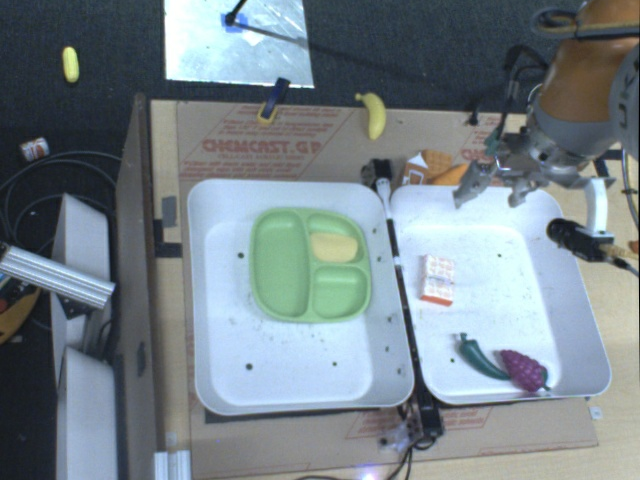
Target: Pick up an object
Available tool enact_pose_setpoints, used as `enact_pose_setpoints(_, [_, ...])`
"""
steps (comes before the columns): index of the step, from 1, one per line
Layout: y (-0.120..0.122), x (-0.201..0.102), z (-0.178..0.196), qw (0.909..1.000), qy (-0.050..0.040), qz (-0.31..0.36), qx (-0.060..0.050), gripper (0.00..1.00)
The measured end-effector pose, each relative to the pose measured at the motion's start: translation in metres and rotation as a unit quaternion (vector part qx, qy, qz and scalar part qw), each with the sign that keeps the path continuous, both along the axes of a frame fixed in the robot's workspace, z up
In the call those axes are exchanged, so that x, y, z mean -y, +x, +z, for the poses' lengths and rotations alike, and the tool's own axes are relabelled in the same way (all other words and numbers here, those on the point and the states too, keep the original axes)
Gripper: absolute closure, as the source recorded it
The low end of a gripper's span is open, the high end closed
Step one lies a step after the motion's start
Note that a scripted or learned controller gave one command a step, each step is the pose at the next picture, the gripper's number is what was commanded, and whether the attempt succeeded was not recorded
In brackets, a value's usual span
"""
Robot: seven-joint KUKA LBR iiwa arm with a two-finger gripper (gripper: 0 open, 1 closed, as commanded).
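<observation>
My gripper [495, 188] hangs over the far edge of the right bin [570, 298], its two fingers spread apart and open with nothing between them. Lower in that bin lies a small white and orange box [437, 279]. Near the bin's front edge rest a purple grape bunch [524, 369] and a dark green pepper-like piece [480, 357]. In the left bin [225, 368] sits a green divided plate [308, 265] with a yellow item [335, 246] in its top right compartment.
A yellow banana [374, 114] lies on the cardboard behind the bins, beside a yellow and blue clip [272, 102]. An orange item [440, 167] sits behind the right bin near the gripper. A foil sheet [238, 26] and another small yellow object [70, 64] lie farther back.
</observation>
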State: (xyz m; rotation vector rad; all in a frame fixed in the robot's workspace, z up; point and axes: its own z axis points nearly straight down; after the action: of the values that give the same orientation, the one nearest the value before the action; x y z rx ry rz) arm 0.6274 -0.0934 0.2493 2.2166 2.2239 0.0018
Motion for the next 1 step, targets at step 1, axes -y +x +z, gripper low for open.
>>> enact_pose_setpoints(1, [0.0106, 0.0527, -0.163, 1.0, 0.0006, -0.003, -0.007, 0.0])
